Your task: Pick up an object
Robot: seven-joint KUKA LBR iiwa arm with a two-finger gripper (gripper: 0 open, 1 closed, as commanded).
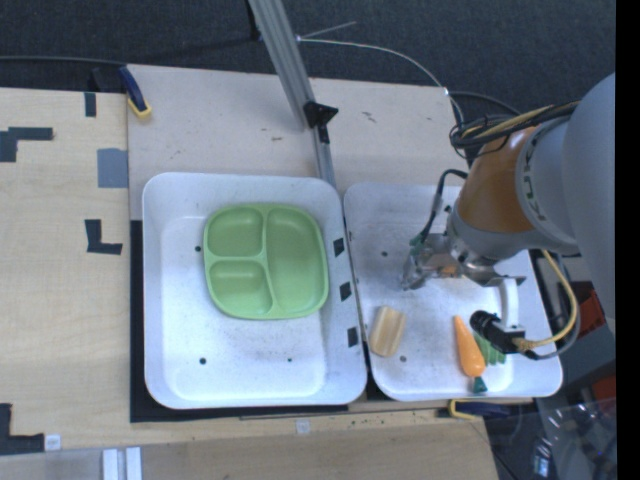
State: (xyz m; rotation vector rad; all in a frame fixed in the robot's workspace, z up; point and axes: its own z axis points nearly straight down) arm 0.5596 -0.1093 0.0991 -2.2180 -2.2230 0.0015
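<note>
While the arm reaches in from 3 o'clock, notes as follows.

Gripper: gripper (418,271) hangs low over the right bin (400,203), near its middle, nothing seen between its parts.
Fingers: too dark and small to read; cannot tell whether spread or pressed together.
Nearest object: tan block (386,330), at 7 o'clock from the gripper, near the bin's left wall, lying flat, apart from the gripper.
Block handling: looks like wood or bread-toy; judged light, stiff, slightly rounded ends. Best taken across its shorter sides, from straight above.
Second object: toy carrot (468,346), at 5 o'clock from the gripper, orange body with green top pointing toward 6 o'clock.
Carrot handling: judged light, smooth, likely slippery; tapered, so a pinch at the thick middle, across the width, should hold better than near the tip.
Left bin: left bin (160,268) holds a green divided plate (266,261), flat and wide; poor candidate, only its rim offers a hold.
Worktop: worktop (60,268), pale wood with tape marks.
</note>
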